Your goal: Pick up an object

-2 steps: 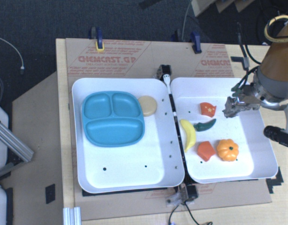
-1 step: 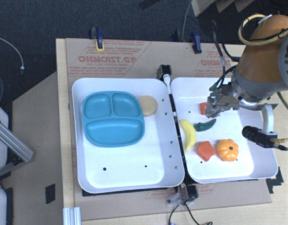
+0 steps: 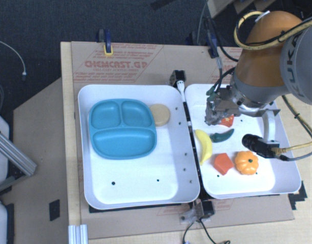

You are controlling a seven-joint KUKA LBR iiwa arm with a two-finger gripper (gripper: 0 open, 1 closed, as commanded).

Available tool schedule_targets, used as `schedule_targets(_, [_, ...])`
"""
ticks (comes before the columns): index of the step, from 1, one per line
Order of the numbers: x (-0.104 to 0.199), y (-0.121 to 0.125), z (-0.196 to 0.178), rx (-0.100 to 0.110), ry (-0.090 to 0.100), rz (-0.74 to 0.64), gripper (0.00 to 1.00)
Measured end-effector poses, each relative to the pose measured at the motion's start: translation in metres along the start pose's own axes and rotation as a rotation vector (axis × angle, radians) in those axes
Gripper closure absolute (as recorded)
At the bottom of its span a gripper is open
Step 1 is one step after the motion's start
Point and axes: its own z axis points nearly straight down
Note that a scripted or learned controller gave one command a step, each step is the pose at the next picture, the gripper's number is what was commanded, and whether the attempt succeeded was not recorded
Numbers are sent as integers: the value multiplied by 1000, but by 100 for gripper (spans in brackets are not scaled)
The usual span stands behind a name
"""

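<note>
Two ways I could see this going sideways, honestly. The claw (image 3: 217, 115) hangs low over a little red piece (image 3: 227, 120) near the back of the right bin (image 3: 257, 186), and that's my guess for what it's going after. From this angle I can't tell how far open the claw is or whether it actually has anything in it. First worry: the red piece is small and mostly tucked under the claw, so a slightly off-center squeeze could just pop it out sideways. Second worry: the green pepper (image 3: 222, 135) sits just beside it, so a sloppy grab could shove the pepper or pinch both at once. As for what's where, the left bin (image 3: 141, 179) holds a blue plate (image 3: 123, 128) with three compartments, nothing in them, and a tan disc (image 3: 160, 114) right against the plate's upper right corner. In the right bin there's a banana (image 3: 204, 145) along the left wall, then the pepper and the red piece, an orange block (image 3: 223, 163) toward the front, and a pumpkin (image 3: 246, 162) just beside that.
</note>
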Motion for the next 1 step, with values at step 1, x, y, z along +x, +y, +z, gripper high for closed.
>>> schedule_targets(1, [50,4,-4,0,0,0,100])
